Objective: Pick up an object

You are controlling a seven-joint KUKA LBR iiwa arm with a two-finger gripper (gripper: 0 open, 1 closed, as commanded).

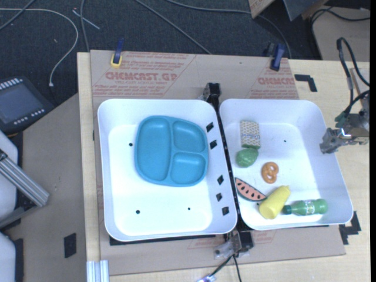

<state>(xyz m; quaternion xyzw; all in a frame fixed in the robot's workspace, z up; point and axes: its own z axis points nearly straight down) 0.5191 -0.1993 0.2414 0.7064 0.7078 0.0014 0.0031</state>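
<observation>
The right white bin [305,113] holds several small objects. A patterned cylinder [250,133] stands at its back left, with a green lump [247,156] just in front of it. A brown pretzel [270,171] lies near the middle. A watermelon slice [249,191], a yellow bottle-like piece [274,202] and a green bottle [306,207] lie along the front. My gripper [332,138] hangs at the bin's right rim, apart from all of them, with nothing seen in it.
The left white bin [117,175] holds a blue divided plate [171,150]. A black divider with clips [216,151] runs between the bins. Cables [350,69] hang at the right, beside the gripper.
</observation>
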